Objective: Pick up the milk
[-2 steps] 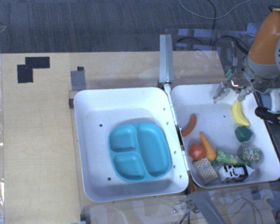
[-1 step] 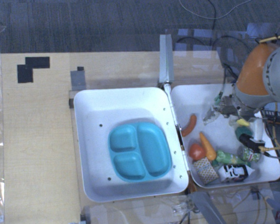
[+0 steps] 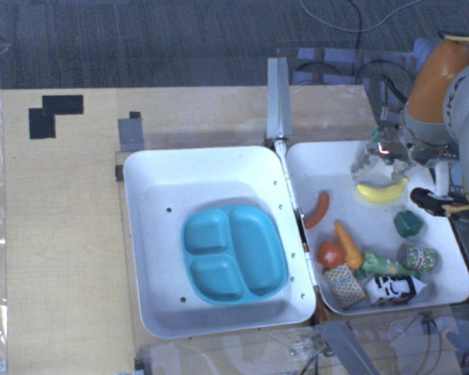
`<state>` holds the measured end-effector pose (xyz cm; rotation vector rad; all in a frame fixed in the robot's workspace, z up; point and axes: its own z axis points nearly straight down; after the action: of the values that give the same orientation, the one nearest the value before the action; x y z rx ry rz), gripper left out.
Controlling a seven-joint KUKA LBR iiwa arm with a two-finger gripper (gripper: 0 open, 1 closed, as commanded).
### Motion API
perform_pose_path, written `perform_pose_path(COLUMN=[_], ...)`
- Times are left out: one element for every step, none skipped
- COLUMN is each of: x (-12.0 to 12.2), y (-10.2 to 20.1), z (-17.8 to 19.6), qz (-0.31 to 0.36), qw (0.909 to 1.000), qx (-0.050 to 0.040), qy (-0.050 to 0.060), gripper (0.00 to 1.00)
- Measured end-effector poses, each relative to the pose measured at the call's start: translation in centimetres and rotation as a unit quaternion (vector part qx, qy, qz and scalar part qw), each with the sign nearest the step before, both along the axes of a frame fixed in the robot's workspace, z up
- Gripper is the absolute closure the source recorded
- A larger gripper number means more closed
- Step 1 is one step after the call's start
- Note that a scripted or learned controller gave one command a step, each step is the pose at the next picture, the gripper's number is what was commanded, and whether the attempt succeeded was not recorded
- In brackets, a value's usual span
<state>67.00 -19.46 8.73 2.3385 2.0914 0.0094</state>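
Observation:
The milk (image 3: 394, 289) is a small white carton with black patches. It lies on its side against the front wall of the right bin (image 3: 321, 164), just right of a patterned box (image 3: 343, 286). My gripper (image 3: 379, 155) hovers at the far right of that bin, just above and behind a yellow banana (image 3: 381, 191). It is well away from the milk. The grey arm with its orange band (image 3: 442, 80) comes in from the right edge.
The right bin also holds a sausage (image 3: 316, 209), a carrot (image 3: 348, 245), a tomato (image 3: 330, 254), a green bottle (image 3: 384, 263), a dark green pepper (image 3: 408, 223) and a patterned can (image 3: 420, 258). The left bin (image 3: 150, 188) bears a blue divided plate (image 3: 233, 252).

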Motion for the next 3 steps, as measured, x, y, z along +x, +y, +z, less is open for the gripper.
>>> perform_pose_path(x=[-5.0,0.1,-10.2], y=[2.6,1.1,5.1], z=[0.1,10.4,0.7], qz=[0.023,0.019,-0.041], qw=[0.9997,0.9998,0.9992], qx=[-0.0008,-0.0022,0.0000], qy=[-0.001,-0.002,0.002], gripper=[0.00,0.00,0.00])
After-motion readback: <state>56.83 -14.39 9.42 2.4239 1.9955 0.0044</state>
